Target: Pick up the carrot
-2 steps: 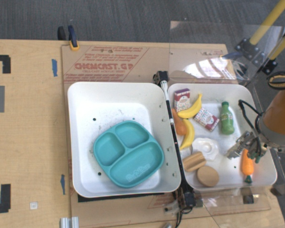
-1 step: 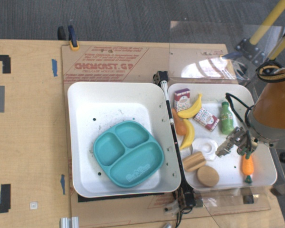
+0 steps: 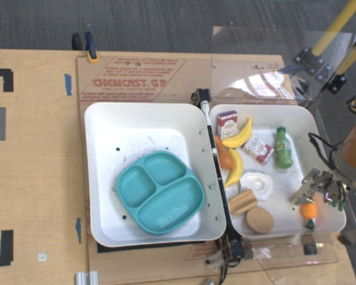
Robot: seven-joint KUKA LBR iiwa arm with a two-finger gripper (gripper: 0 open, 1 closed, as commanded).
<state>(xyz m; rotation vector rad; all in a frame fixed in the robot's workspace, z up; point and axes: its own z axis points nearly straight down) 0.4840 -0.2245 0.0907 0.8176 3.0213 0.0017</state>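
Carrot [image 3: 309,211] in right bin [image 3: 320,123], grey carpet [image 3: 166,10]

Red print on the brown cardboard sheet [image 3: 143,79] under the bins reads roughly "CHEMCAST GP", upside-down-ish and faint. Smaller lines there and the small red-white carton [image 3: 228,124] labels: illegible.

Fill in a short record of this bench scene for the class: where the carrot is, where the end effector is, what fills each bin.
carrot: right bin, near its right front corner
end effector: just above the carrot in the picture; grip cannot be told
left bin: teal divided plate
right bin: two bananas, green bottle, two small cartons, fried egg, bread pieces
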